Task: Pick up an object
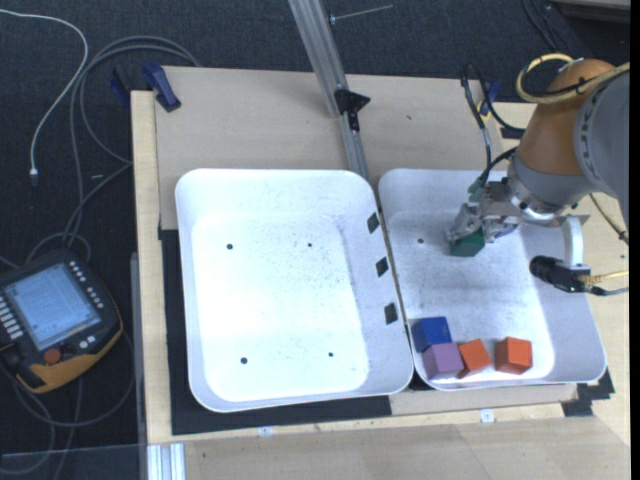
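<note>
Green block [466,245] sat in the upper middle of the right bin [590,343], directly under the gripper [478,224]. Gripper was low over it, fingers straddling or touching the block's top; could not tell from this slant whether they were clenched on it or released. Block looked to be resting on or just at the bin floor.

Grey arm [585,133] with its orange band reached in from the right edge, wrist bent down toward the bin.

Along the near edge of the same bin: blue block [432,331], purple block [442,360] touching it just below, orange block [474,356] beside the purple one, and a red-orange block [514,354] slightly apart to the right. All four well apart from the green block.

Left bin [195,268] lay beside the right one on the wooden tabletop [260,118]. A handheld pendant [50,313] with a lit screen rested on the dark floor at far left.
</note>
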Robot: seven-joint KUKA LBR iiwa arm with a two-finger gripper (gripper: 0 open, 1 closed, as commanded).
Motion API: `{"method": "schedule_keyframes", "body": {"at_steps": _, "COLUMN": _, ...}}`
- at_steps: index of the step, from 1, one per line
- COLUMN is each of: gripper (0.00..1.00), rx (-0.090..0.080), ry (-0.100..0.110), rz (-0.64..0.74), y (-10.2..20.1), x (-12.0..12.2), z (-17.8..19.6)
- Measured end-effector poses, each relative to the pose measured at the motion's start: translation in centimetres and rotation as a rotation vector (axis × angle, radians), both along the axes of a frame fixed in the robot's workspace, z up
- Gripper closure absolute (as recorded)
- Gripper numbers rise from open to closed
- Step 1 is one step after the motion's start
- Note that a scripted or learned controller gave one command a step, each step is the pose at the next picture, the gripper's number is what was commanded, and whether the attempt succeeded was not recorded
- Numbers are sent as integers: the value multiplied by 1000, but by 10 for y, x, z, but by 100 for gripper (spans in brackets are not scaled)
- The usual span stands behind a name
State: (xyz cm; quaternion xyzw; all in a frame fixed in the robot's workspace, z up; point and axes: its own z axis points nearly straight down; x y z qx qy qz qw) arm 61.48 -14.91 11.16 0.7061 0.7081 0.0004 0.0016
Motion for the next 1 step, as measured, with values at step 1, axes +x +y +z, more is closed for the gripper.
{"method": "schedule_keyframes", "body": {"at_steps": 1, "gripper": 100, "rx": 4, "ry": -7, "rz": 5, "y": 74, "x": 13, "z": 93}}
